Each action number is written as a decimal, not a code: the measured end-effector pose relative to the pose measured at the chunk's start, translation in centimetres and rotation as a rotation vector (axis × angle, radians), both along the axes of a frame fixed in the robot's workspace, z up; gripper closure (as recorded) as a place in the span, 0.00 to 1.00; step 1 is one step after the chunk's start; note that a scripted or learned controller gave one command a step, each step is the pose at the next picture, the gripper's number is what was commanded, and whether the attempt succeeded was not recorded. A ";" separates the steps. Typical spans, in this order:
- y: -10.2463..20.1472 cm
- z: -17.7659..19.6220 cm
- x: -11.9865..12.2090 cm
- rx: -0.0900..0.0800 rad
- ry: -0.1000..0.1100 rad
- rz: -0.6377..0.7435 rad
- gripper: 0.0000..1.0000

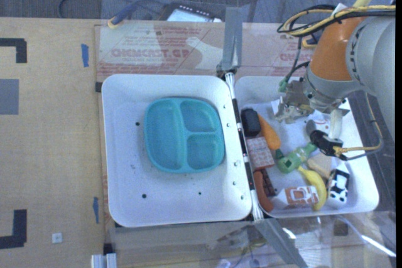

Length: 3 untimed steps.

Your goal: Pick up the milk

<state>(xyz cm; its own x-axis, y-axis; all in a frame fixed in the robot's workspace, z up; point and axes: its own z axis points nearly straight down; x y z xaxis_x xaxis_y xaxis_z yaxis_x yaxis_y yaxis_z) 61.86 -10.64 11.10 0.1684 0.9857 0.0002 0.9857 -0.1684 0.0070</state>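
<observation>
Wooden bench with two white bins, gripper (290,111) low in right bin (367,194), finger state unclear, small cow-patterned milk (339,186) carton well apart at near right corner, beside smooth curved banana (315,185).

Grey arm (377,50), orange band, yellow cables.

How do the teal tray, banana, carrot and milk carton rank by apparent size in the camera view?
1. teal tray, by far the largest.
2. banana.
3. carrot, close to the banana in length, so that order is unsure.
4. milk carton, the black-and-white one, looks smallest.
</observation>
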 end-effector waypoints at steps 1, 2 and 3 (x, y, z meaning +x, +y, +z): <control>5.7 7.3 -6.0 0.003 0.010 -0.159 1.00; 5.7 8.3 -5.9 0.004 0.009 -0.160 1.00; 9.2 10.5 -13.2 0.003 0.010 -0.049 1.00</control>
<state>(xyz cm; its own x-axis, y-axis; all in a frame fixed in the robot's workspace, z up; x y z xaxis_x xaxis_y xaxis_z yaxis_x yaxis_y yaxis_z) 48.63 -1.49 21.58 0.2161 0.9764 0.0007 0.9764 -0.2161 -0.0035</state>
